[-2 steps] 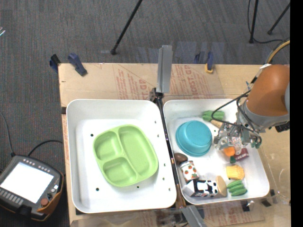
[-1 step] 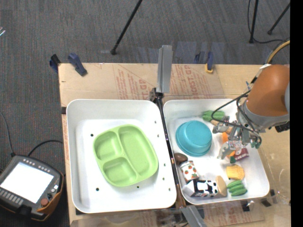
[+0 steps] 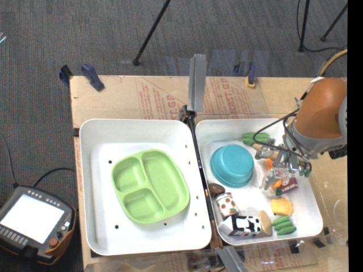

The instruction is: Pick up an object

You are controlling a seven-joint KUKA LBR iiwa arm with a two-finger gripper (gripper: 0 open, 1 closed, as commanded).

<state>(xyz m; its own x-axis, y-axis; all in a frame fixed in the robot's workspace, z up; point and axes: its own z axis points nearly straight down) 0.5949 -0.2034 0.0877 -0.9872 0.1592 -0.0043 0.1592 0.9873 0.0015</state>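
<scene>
My gripper (image 3: 277, 174) hangs low over the right bin (image 3: 258, 127), just right of an upturned blue bowl (image 3: 232, 165). Directly under it lie a small orange piece (image 3: 275, 182) and a dark red item (image 3: 290, 185). I cannot make out whether the orange piece is gripped or only lying beneath. The arm's orange band (image 3: 320, 109) sits above the wrist at the right.
The right bin also holds a green vegetable (image 3: 252, 139), a yellow item (image 3: 282, 207), a green pod (image 3: 284, 225), a cow-patterned carton (image 3: 245, 224), a red-and-white can (image 3: 226, 203) and a brown piece (image 3: 215, 188). A green divided plate (image 3: 150, 185) fills the left bin (image 3: 91, 152).
</scene>
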